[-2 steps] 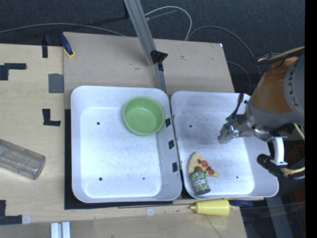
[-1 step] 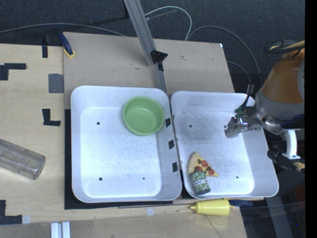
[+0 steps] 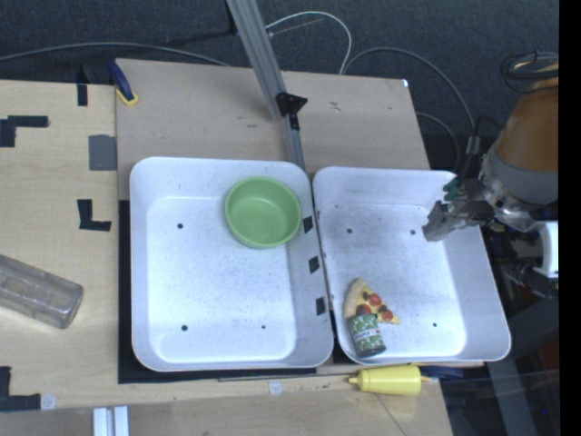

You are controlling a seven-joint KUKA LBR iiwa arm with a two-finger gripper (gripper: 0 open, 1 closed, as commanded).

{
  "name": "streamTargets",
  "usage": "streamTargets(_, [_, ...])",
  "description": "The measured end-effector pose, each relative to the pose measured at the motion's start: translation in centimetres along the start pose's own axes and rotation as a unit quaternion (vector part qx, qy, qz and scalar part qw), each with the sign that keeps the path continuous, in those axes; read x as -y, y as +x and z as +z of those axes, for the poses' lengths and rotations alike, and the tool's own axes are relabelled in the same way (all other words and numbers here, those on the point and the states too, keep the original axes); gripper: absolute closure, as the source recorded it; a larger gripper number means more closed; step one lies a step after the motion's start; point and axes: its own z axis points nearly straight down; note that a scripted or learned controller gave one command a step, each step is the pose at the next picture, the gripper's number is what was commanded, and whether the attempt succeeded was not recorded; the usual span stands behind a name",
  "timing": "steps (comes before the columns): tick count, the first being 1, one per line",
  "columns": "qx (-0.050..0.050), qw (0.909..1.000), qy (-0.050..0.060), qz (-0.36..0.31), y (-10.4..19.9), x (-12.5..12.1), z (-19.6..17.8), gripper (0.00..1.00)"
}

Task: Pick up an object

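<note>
Nearest the camera, a yellow bottle (image 3: 392, 380) lies on the bench just outside the right bin (image 3: 472, 334). Inside that bin's near left corner sit a small green can (image 3: 368, 335) and a pizza-slice toy (image 3: 368, 298), touching. Picking has not begun: the gripper (image 3: 439, 223) hovers near the bin's far right rim, apparently holding nothing. Next it must travel near-left and descend. A green bowl (image 3: 263, 212) rests in the left bin (image 3: 154, 271).
</note>
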Motion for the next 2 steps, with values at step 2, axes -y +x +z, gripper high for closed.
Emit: streamTargets(2, [-0.002,1.0,0.002,-0.003,11.1,-0.3,-0.1,1.0])
